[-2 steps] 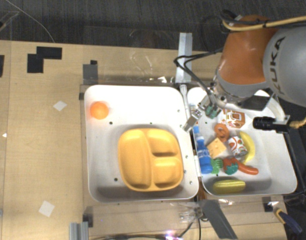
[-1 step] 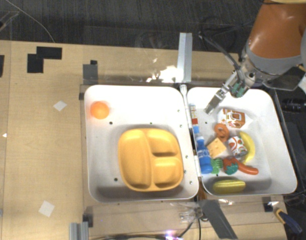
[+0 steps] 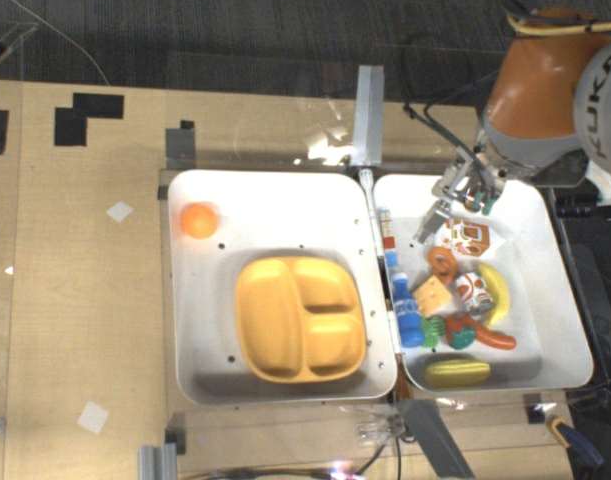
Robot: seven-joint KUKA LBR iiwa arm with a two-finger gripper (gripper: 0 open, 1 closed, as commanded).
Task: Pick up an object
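Note:
My gripper (image 3: 437,218) hangs over the back left part of the right bin (image 3: 555,268), slanting down to the left. It is open and nothing sits between its fingers. Just below and right of it lie a white and orange packet (image 3: 468,236) and an orange ring-shaped toy (image 3: 443,263). Further forward lie a tan cheese wedge (image 3: 433,295), a red and white can (image 3: 472,288), a yellow banana (image 3: 497,293), a blue bottle (image 3: 407,316), a red sausage (image 3: 492,337), a green piece (image 3: 460,339) and a yellow-green pickle (image 3: 457,371).
The left bin (image 3: 215,368) holds an orange ball (image 3: 198,219) at its back left and a yellow divided plate (image 3: 300,316) at its front. A grey post (image 3: 369,118) stands behind the wall between the bins. The arm's orange band (image 3: 540,78) looms at the upper right.

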